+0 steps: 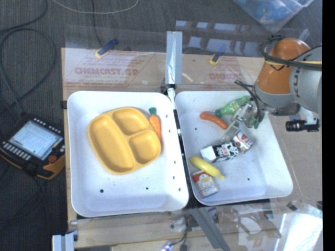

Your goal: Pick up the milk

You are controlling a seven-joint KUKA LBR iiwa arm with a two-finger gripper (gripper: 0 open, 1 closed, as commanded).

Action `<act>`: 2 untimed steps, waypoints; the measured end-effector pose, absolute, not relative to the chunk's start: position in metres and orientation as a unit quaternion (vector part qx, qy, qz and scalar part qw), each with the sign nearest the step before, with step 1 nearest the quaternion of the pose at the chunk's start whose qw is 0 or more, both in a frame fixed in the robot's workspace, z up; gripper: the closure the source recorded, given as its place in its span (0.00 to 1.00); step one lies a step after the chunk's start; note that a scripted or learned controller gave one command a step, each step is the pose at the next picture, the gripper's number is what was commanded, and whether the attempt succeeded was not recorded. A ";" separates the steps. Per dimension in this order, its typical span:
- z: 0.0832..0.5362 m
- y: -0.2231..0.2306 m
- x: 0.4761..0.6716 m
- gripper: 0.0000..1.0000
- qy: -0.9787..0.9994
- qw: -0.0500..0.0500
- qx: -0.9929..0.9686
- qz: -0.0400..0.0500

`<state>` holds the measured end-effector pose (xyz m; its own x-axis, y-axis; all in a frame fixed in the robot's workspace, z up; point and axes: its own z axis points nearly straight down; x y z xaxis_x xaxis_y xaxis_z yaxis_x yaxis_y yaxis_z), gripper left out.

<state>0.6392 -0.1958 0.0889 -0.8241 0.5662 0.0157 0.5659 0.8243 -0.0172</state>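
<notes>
Camera view looks down at a slant on two white bins side by side. Milk point(226, 150): small carton w/ black-and-white cow-patch print, lying on its side, mid right bin point(277, 177), long axis running left-right. Touching a red-and-white can point(243, 140) at its upper right end; yellow banana point(206, 167) just below-left, a red-labelled packet point(204, 184) under that. Orange sausage-shaped piece point(213, 120) up near the bin's back, green bottle point(232, 107) beside it.

Gripper point(235, 125) hangs over the right bin, just above the milk and the can, slim fingers angled down-left; nothing seen pinched between them, and open vs closed — can't tell from this angle. Arm point(285, 72) comes in from right, orange band above wrist.

Left bin point(104, 192) carries a yellow divided tray point(124, 139), three compartments, w/ a carrot point(155, 126) touching its right edge.

Bench: clear plastic sheet w/ red lettering point(107, 70) behind the bins, blue clips point(107, 47) at back. Dark carpet around, handheld control pendant point(35, 146) on floor at left, cables looping, clear storage box point(269, 1) top right.
</notes>
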 end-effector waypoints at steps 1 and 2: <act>0.088 -0.173 0.652 0.00 -0.855 0.018 -0.518 0.007; 0.089 -0.182 0.605 0.00 -0.905 -0.006 -0.426 -0.001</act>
